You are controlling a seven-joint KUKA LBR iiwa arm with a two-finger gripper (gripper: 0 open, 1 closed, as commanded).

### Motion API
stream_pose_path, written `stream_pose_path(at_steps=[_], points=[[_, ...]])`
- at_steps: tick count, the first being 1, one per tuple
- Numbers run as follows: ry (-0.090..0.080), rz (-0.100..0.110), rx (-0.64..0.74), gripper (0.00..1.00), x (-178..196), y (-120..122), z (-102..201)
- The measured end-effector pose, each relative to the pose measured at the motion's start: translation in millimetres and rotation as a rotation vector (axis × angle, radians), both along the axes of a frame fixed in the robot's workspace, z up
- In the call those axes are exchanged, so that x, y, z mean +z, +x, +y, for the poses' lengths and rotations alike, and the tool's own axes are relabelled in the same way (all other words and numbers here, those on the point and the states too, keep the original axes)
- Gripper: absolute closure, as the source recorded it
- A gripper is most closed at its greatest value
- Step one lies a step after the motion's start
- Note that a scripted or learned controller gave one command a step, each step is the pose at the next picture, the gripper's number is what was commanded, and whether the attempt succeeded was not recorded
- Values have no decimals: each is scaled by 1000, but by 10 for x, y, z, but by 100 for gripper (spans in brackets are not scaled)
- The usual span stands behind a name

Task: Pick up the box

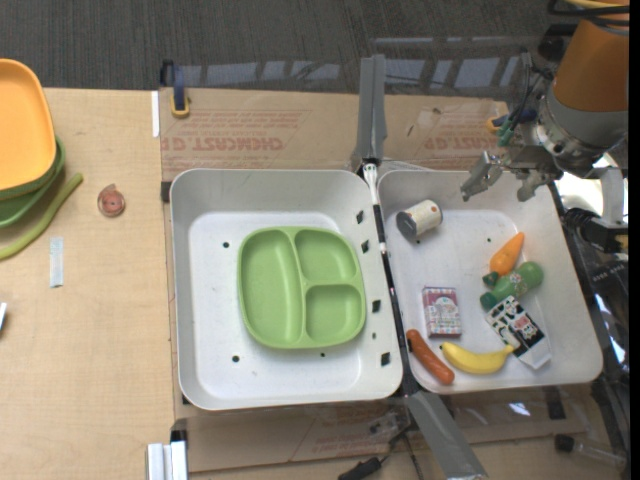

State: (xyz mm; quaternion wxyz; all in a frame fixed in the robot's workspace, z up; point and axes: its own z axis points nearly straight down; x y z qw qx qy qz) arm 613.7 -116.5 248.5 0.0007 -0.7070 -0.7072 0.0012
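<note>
The box (441, 311) is a small pink and white carton lying flat in the middle of the right bin (570, 368). My gripper (503, 180) hangs over the far edge of that bin, up and to the right of the box and well apart from it. Its two fingers are spread open with nothing between them. The arm's orange band (592, 63) rises above it at the top right.
Around the box lie a cream cylinder (420, 218), a carrot (507, 251), a green vegetable (517, 280), a black-and-white pack (518, 326), a banana (478, 358) and a red sausage (430, 356). A green divided plate (300, 288) sits in the left bin.
</note>
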Motion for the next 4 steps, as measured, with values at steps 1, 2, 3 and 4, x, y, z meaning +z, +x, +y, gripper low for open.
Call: stream_pose_path(at_steps=[1, 2, 3, 4], points=[[1, -1, 43, 0, -1574, -633, 221], [1, 0, 27, 0, -1574, -1038, 151], [1, 2, 22, 100, -1493, -1042, 139], [-1, 0, 5, 100, -216, -549, 726]])
